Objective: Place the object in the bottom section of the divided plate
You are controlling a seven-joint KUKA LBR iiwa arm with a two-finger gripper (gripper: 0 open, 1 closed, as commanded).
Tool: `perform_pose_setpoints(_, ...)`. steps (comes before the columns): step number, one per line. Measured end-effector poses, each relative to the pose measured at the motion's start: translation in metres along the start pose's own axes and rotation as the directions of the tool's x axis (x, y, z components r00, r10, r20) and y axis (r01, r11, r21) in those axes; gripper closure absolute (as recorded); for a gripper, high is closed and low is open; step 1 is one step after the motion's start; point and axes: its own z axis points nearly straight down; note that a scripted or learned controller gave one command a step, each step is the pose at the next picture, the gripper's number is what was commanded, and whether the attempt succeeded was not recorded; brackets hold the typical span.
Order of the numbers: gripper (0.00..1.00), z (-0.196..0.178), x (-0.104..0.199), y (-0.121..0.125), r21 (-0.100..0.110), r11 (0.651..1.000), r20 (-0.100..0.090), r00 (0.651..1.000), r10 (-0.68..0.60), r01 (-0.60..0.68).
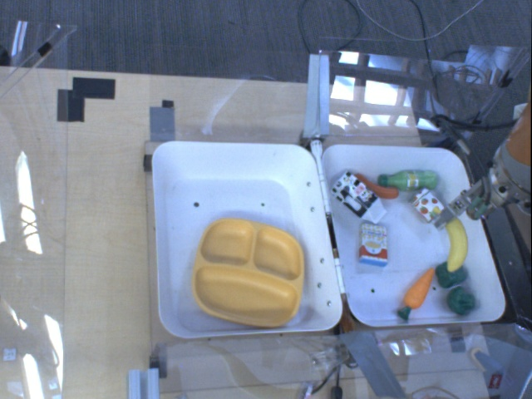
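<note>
From above, two white bins sit side by side on a pale wooden bench (pixel 100 223). The left bin (pixel 179 248) holds a yellow divided plate (pixel 248 271). The plate has two small parts at the top and one long part at the bottom.

The right bin (pixel 490 298) holds many small things. A green bottle (pixel 409 179) lies near the top. Beside it lie a black and white toy cow (pixel 352 191) and a small red thing (pixel 384 192). A little milk carton (pixel 373 243) lies in the middle. A spotted cube (pixel 427 205) is next to a yellow banana (pixel 455 244). An orange carrot (pixel 418 291) and two dark green veggies (pixel 455 289) lie near the bottom.

The gripper (pixel 451 214) comes in from the right. Its tip is low over the right bin, between the cube and the top of the banana. I cannot tell if its fingers are wide or narrow, or if they hold anything.
</note>
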Motion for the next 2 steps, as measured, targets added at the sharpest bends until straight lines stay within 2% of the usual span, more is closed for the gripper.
perform_pose_setpoints(1,1.0,-0.007,0.064,-0.007,0.0,1.0,-0.002,1.0,-0.014,0.014)
perform_pose_setpoints(2,1.0,-0.055,0.112,0.032,-0.002,0.991,-0.001,0.991,-0.13,0.13)
